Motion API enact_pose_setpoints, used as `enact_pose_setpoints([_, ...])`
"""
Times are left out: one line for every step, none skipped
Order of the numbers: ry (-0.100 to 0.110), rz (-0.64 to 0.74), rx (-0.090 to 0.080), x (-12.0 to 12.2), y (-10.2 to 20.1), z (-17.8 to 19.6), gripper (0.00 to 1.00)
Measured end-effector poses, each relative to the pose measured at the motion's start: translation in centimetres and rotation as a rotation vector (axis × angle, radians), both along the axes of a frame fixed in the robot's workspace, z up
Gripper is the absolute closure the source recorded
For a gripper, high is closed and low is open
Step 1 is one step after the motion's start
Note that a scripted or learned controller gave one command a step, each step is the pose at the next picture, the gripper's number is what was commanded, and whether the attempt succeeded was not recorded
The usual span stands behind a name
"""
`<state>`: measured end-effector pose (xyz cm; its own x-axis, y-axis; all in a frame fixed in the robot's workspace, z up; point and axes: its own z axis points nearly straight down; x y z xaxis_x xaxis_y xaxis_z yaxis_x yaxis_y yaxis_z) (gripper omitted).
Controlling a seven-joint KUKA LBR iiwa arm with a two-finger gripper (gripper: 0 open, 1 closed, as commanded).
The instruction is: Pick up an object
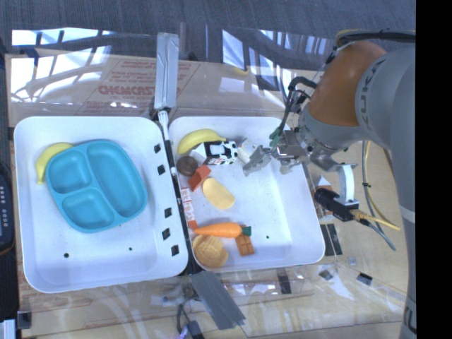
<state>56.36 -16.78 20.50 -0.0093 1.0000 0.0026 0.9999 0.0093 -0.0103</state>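
My gripper (256, 158) hangs low over the upper middle of the right bin (289, 217), at the end of the grey arm with the orange band (346, 83). Just left of it lies a black-and-white toy cow (220, 152), and a yellow banana (198, 140) sits by the bin's top left corner. A brown ball (186, 165), a red block (200, 177) and a pale yellow oval piece (219, 193) lie further left and below. Nothing visibly rests in the gripper.
An orange carrot (220, 229), a round waffle-like piece (210, 251) and a small brown block (244, 245) lie near the right bin's front. The left bin (42, 260) holds a blue divided plate (97, 183) and a second banana (49, 157). Cables (367, 217) hang right of the bin.
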Motion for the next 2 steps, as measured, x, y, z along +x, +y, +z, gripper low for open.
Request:
enact_pose_setpoints([0.004, -0.104, 0.001, -8.9, 2.3, -10.6, 0.00])
enact_pose_setpoints([-0.006, -0.088, -0.002, -2.7, 5.9, -11.6, 0.00])
